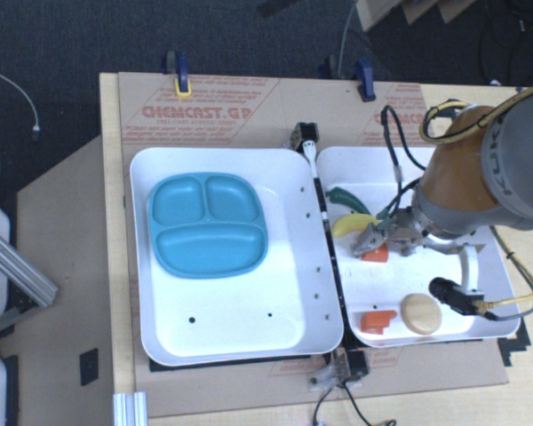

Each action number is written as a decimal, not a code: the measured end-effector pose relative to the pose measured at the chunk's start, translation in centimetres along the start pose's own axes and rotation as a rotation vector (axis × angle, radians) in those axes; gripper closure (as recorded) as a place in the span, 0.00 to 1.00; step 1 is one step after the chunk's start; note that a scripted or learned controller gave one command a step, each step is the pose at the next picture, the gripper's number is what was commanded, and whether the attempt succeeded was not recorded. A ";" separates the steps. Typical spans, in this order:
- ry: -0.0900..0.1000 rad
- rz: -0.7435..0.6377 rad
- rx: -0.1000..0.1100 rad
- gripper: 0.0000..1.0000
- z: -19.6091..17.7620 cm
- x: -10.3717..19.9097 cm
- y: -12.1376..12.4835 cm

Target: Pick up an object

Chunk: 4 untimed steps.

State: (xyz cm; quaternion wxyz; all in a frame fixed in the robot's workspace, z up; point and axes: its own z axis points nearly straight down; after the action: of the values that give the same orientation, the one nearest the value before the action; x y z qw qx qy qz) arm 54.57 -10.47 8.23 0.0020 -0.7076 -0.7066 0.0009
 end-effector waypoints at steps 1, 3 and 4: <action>-0.002 0.000 -0.006 1.00 -1.3 0.0 0.1; -0.004 -0.002 -0.011 1.00 -10.8 -0.4 1.8; -0.004 -0.004 -0.012 1.00 -16.0 0.2 2.7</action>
State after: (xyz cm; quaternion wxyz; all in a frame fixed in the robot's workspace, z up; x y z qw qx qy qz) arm 57.37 -10.32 24.22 -0.0035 -0.7064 -0.7078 -0.0022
